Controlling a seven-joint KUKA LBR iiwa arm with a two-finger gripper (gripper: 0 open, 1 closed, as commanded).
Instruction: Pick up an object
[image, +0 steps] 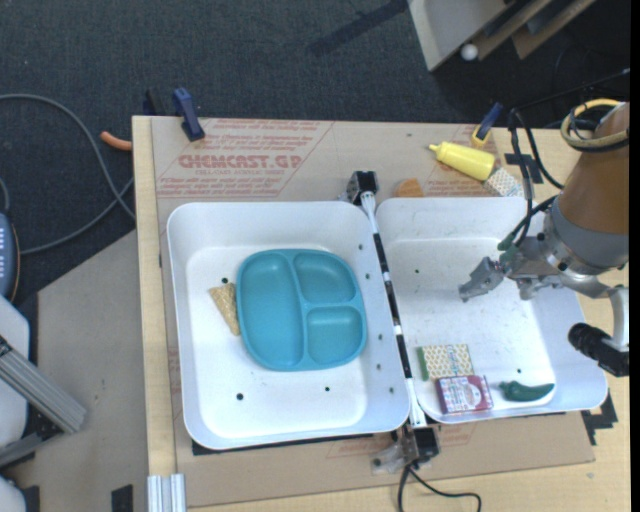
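Note:
My gripper (500, 288) hangs over the middle of the right bin (440, 235), with the grey and orange arm reaching in from the right. Its fingers (477, 283) stand apart with nothing between them, so it is open. Toward the front of that bin lie a small patterned tan square (446, 359), a pink packet (463, 394) and a teal object (527, 391), all apart from the gripper. In the left bin (200, 300) a teal divided plate (300, 308) lies flat, and a tan cracker-like piece (225, 303) sticks out at its left edge.
A yellow object (463, 157) and a small orange bit (408, 187) lie on the cardboard bench top behind the right bin. Black clips (362, 184) sit on the ridge between the bins. A blue clamp (187, 112) grips the bench's back left edge.

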